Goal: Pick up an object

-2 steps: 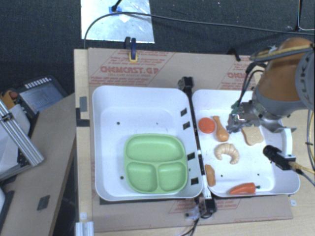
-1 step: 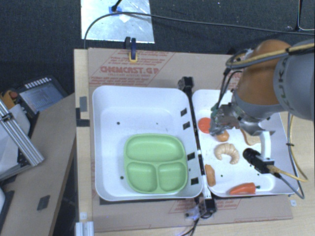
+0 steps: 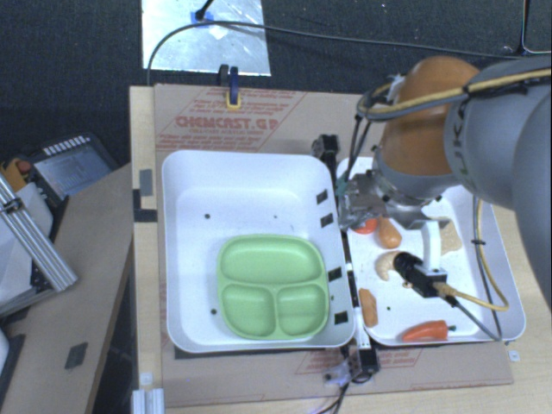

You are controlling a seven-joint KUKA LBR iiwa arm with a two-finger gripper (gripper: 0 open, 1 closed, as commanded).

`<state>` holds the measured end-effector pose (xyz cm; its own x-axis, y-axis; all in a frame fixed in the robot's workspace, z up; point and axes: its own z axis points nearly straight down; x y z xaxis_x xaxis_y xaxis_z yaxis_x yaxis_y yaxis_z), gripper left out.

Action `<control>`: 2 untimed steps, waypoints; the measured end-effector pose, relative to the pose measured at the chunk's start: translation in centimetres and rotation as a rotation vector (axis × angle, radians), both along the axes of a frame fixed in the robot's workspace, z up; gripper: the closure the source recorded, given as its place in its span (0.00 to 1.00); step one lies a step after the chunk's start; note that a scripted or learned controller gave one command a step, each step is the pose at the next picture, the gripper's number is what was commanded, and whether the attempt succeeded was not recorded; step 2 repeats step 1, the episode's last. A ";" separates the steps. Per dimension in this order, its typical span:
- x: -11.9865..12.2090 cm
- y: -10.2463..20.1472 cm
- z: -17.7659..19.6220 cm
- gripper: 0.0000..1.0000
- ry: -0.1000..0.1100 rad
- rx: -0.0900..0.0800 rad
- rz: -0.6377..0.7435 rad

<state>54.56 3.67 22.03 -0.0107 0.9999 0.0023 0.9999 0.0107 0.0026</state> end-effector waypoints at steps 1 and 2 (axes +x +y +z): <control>0.2 4.6 0.8 1.00 0.001 0.000 -0.001; 0.2 4.6 0.8 1.00 0.001 0.000 -0.001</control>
